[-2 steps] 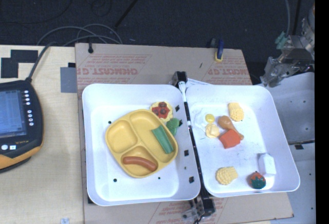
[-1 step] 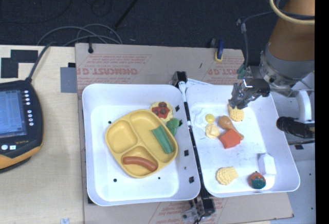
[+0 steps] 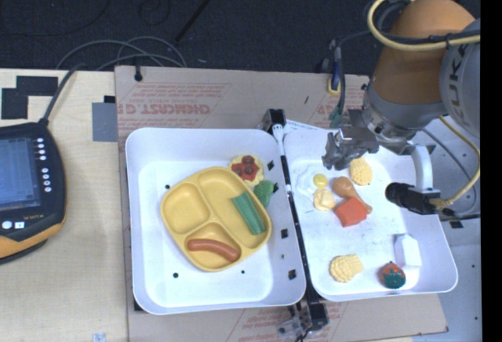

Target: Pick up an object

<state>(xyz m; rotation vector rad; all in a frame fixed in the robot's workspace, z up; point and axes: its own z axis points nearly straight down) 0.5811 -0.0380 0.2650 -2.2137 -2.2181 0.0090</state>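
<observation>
On your left bin's yellow three-compartment plastic tray [image 3: 205, 211] lie one sausage [image 3: 212, 247] and one green bean pod [image 3: 249, 212], while over the right bin's [image 3: 439, 278] two yellow corn pieces [image 3: 360, 171] hangs the dark claw [image 3: 342, 154], its grip unreadable.

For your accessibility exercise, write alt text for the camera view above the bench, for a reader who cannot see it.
A grey-and-orange robot arm's end effector hovers over the right white bin of toy food, above a small cluster of pieces. The left white bin holds a yellow divided tray with a sausage and a green vegetable.
</observation>
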